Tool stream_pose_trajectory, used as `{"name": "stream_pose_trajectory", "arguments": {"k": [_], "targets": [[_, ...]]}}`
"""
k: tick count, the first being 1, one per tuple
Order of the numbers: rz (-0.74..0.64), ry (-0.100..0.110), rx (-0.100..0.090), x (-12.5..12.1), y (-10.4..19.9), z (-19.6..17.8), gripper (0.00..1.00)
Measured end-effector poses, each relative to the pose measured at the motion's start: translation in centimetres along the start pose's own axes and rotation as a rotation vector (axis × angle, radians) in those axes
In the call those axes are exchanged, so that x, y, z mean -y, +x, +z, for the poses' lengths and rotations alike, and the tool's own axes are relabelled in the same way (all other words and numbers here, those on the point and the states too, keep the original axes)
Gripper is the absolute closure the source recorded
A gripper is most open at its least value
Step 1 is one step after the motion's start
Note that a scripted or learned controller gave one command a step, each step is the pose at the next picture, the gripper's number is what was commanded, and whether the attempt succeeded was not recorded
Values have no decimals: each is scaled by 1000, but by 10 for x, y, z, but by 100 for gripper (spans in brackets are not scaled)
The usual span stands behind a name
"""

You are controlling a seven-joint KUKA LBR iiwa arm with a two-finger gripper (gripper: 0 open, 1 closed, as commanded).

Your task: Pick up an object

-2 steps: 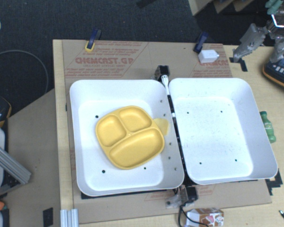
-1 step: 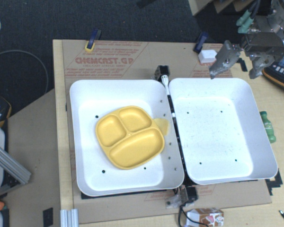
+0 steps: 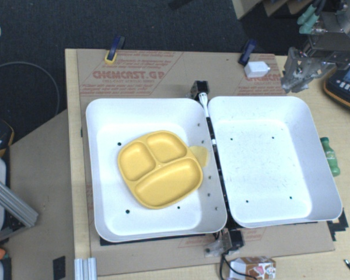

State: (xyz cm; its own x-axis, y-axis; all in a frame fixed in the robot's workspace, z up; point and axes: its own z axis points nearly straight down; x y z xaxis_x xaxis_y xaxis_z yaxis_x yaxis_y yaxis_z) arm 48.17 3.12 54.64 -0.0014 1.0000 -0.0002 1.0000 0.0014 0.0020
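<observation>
Your gripper (image 3: 296, 77) hangs above the bench just past the far right corner of the right bin (image 3: 306, 212), and you cannot tell its state from this slant. The yellow tray (image 3: 159, 169), a three-compartment plate, lies flat in the left bin (image 3: 99, 156), well away to the gripper's left and nearer the camera. Nothing sits between the gripper and the bench below it.

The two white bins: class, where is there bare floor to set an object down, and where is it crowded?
The right bin offers bare floor from wall to wall. In the left bin, the yellow divided tray fills the middle; free strips run along the far wall, the left wall and the near wall. It is tightest between the tray and the divider side. The gripper sits beyond the right bin's far corner.
</observation>
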Motion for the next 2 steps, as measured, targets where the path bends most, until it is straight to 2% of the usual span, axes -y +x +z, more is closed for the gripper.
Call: {"name": "stream_pose_trajectory", "arguments": {"k": [1, 2], "targets": [[2, 16, 1, 4, 11, 129, 100], [-1, 6, 0, 3, 37, 134, 100]]}}
